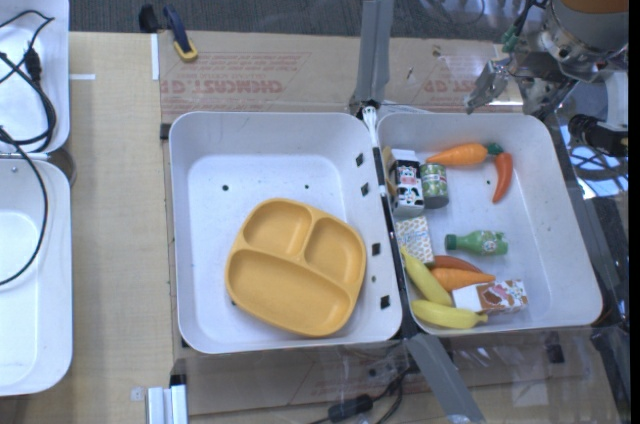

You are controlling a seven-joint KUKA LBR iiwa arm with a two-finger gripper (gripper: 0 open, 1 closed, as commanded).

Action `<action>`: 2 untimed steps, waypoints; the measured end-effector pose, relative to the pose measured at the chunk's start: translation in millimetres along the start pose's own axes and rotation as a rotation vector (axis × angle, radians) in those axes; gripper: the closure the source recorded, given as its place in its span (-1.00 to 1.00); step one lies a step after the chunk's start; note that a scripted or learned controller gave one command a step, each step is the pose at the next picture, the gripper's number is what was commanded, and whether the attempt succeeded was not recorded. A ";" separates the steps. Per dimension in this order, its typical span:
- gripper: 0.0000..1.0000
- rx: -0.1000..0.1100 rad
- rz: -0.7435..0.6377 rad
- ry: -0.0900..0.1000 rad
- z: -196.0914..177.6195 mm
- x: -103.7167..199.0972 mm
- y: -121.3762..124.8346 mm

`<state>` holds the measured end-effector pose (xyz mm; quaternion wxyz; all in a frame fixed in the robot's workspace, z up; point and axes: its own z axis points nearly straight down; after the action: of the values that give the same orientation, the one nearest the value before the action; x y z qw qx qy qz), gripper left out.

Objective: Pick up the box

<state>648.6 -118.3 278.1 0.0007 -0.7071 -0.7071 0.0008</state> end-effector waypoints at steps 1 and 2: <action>-1.00 -0.007 0.237 -0.003 154.3 -7.6 -44.3; -1.00 0.000 0.237 0.000 161.3 -42.8 -65.7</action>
<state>582.5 -161.2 116.9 0.0007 -0.7857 -0.6186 0.0009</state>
